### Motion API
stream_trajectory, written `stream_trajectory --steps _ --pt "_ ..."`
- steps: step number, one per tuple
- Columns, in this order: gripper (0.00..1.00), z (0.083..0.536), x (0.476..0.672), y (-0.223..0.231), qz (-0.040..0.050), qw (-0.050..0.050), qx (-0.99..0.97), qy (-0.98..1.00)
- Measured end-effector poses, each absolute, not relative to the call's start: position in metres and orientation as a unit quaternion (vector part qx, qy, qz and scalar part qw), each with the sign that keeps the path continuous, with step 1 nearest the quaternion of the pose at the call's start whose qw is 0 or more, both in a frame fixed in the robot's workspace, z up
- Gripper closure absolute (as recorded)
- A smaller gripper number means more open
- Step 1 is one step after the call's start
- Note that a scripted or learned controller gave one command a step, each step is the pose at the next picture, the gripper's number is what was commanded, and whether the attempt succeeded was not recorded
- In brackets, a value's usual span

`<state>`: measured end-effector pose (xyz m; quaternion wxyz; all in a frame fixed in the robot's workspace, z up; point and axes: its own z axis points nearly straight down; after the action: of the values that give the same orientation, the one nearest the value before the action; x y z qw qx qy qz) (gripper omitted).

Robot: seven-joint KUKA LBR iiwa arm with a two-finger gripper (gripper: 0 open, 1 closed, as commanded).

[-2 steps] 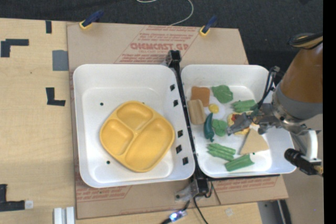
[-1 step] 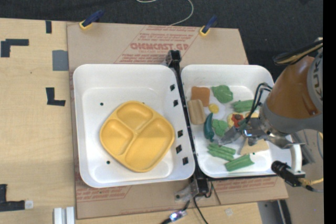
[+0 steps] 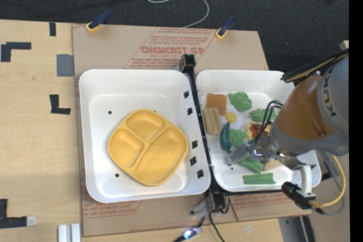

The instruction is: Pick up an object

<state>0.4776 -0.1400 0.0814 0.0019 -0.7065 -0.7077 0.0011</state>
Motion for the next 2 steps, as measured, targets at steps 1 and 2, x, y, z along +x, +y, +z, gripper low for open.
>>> stream_trajectory --steps 1,2 --pt "1.00 0.093 0.477 -0.141 0.0019 0.002 -0.707 -0.707" --pt "1.00 0.154 0.475 -0.141 0.0000 0.000 -0.707 -0.707"
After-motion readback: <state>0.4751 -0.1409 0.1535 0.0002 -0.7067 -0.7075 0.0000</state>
